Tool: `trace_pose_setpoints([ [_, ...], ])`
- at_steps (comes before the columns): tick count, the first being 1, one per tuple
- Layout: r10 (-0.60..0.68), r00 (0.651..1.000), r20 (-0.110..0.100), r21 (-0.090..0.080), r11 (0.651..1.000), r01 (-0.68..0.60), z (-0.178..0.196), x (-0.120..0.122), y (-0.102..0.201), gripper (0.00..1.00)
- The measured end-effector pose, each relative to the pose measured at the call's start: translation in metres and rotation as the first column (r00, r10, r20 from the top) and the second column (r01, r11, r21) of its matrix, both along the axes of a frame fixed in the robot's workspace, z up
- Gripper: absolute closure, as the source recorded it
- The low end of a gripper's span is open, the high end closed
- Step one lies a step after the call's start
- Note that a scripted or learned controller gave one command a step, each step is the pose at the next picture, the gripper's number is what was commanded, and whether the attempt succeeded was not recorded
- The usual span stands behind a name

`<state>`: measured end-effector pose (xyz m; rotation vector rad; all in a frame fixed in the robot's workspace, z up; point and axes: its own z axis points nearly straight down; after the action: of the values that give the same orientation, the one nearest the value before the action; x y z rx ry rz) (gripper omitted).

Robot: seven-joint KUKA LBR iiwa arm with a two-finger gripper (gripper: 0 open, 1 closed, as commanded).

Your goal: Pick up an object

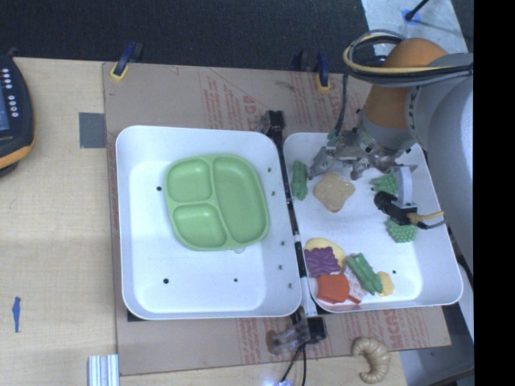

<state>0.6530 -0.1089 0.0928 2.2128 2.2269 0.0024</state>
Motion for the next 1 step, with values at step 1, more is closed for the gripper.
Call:
trace_pose_setpoints([
  [1, -0.005, 1.000, -0.010, 0.000, 1.000, 0.005, -0.0013, -0.0463, 0.0054, 0.00],
])
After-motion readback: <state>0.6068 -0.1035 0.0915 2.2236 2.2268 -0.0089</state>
